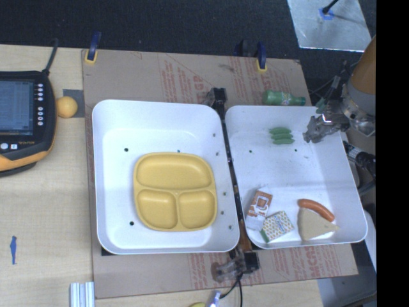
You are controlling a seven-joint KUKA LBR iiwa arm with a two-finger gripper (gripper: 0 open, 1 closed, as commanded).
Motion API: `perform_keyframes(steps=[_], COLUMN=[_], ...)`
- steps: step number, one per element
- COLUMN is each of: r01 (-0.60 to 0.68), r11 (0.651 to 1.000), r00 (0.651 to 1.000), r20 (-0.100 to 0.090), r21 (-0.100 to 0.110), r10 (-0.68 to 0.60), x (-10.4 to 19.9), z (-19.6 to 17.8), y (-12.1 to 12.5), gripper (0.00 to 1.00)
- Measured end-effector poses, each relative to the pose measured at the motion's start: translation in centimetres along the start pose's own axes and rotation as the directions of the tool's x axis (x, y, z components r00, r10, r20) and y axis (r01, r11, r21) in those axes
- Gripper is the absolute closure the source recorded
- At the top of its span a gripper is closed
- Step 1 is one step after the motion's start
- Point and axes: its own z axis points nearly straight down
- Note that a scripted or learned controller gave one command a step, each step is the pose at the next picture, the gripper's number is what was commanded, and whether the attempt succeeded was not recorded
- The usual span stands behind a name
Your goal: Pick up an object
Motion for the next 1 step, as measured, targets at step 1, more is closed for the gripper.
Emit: perform_keyframes(steps=[1], r01=[0.000], r11=[1.000], r00=[1.000], r20=[-0.001], r21=[0.002], r10=[0.000], x=[0.03], z=[0.10], y=[-0.05], gripper=[0.00])
